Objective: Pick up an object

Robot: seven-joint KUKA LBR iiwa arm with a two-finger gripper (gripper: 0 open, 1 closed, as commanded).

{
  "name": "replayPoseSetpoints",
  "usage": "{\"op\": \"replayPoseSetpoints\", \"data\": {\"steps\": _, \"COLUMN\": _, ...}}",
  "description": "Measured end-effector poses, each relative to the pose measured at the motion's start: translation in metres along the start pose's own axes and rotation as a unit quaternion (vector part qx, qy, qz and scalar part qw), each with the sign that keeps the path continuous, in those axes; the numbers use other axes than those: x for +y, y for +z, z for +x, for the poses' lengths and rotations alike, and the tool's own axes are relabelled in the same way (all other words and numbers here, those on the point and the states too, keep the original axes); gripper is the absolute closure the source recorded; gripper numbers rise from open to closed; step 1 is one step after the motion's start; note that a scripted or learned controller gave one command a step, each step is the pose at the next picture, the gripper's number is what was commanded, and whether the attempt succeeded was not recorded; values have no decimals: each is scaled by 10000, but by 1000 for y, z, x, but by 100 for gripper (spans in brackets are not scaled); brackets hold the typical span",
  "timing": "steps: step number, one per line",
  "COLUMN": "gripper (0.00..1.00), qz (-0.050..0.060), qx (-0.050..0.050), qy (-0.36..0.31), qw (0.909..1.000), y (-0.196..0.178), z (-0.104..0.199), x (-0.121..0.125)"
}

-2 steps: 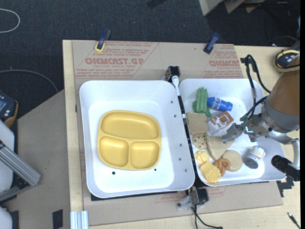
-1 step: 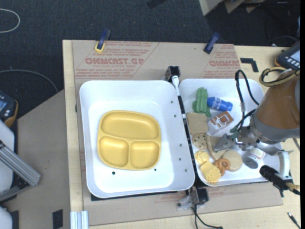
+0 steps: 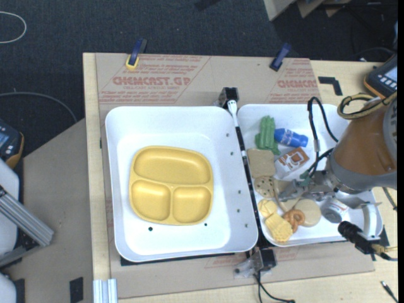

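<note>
The gripper (image 3: 291, 190) hangs low in the right bin (image 3: 328, 115) among the crowded toy foods (image 3: 282, 223), seemingly placed for a grab, though I cannot tell its state, while the yellow divided plate (image 3: 170, 184) lies alone in the left bin (image 3: 120, 169).

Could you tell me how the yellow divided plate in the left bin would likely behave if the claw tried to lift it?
The yellow divided plate looks like moulded plastic, so probably stiff and light. Its glossy, rounded rim may slip between fingers. Lying flat in the left bin, it seems unlikely to roll or tip.
</note>
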State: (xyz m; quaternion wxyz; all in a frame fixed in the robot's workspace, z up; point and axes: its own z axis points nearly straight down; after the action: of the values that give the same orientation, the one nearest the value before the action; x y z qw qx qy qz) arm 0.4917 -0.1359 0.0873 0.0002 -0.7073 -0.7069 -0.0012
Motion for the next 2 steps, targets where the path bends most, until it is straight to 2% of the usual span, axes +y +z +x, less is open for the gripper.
{"op": "replayPoseSetpoints", "data": {"steps": 1, "gripper": 100, "qz": -20, "qx": -10, "qy": 7, "qw": 10000, "y": -11, "z": -1, "x": 1}}
{"op": "replayPoseSetpoints", "data": {"steps": 2, "gripper": 100, "qz": -27, "qx": -21, "qy": -10, "qw": 10000, "y": -71, "z": 5, "x": -3}}
